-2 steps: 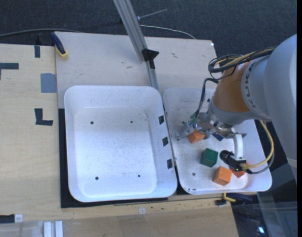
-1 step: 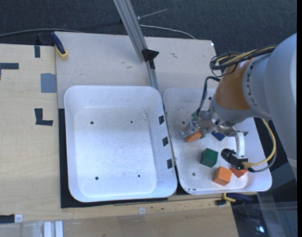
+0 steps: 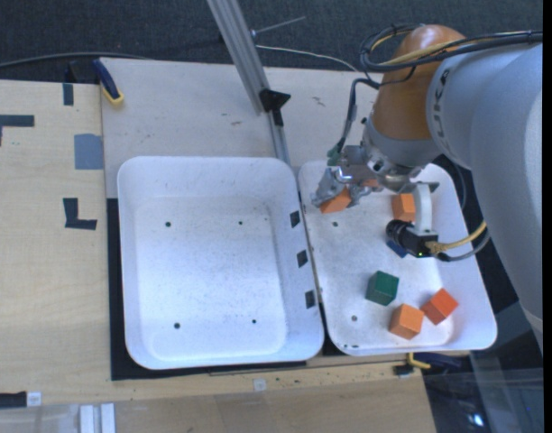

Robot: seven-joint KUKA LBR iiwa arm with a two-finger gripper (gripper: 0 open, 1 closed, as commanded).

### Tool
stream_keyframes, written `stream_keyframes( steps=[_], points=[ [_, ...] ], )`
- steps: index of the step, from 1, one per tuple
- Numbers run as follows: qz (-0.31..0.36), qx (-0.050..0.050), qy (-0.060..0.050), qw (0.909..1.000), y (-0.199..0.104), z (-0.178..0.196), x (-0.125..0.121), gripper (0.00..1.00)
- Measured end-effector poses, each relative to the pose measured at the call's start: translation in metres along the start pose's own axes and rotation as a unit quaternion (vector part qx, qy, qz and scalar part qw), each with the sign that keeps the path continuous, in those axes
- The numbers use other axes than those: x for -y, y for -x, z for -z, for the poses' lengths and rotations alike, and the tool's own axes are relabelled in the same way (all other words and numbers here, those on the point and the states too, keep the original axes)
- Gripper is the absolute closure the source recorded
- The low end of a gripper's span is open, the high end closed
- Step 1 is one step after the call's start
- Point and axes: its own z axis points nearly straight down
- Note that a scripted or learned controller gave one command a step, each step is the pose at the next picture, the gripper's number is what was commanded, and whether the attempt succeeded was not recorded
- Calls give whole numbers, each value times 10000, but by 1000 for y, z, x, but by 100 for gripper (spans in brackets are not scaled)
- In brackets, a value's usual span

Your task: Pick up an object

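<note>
- Nearest, in the right bin [image 3: 465, 332]: two orange cubes [image 3: 406, 320] and a green one [image 3: 381, 288], untouched.
- Farther: the gripper [image 3: 337, 190] sits low over an orange block [image 3: 335, 202]; its jaws seem closed on it, though the view blurs.
- Lift not yet evident.

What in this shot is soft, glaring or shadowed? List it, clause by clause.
Camera view: lighting is even and fairly flat; the shallow white left bin looks bright but keeps its specks, so it is not blown out; the grey arm with its orange band looms large and slightly soft at the right; the two-finger gripper is smeared, its detail unclear; the small green cube reads sharply.
</note>
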Motion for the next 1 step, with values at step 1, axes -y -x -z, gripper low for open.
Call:
stream_keyframes(
  steps=[1],
  points=[
    [-7, -12, -80, 10000, -64, -5, 79, 100]
  ],
)
